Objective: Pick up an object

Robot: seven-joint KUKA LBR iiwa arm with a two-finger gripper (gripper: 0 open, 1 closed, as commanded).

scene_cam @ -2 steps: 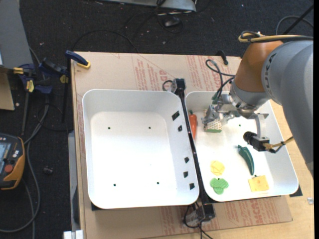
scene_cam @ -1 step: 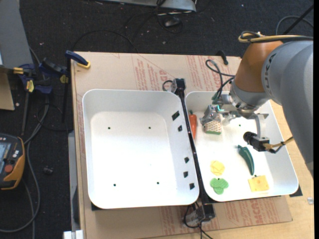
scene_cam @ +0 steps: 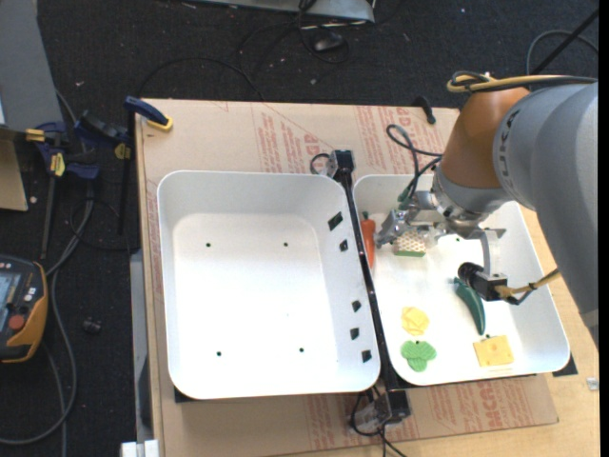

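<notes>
My gripper [scene_cam: 407, 228] is low over the far part of the right bin [scene_cam: 533, 246], under the grey arm and its orange band [scene_cam: 476, 141]. A small beige block with green dots [scene_cam: 410, 247] lies right at the gripper's near side, touching or nearly touching it; I cannot tell whether it is held. An orange stick [scene_cam: 367, 239] lies along the bin's left wall. A dark teal curved piece [scene_cam: 471, 295], a yellow lump [scene_cam: 415, 320], a green lump [scene_cam: 418, 354] and a yellow square [scene_cam: 493, 350] lie nearer the front.
The left bin [scene_cam: 190, 208] stands beside the right one, with a black divider strip [scene_cam: 357, 255] between them. Cables [scene_cam: 409, 150] hang by the arm. Clamps [scene_cam: 147, 114] sit at the bench's far left corner.
</notes>
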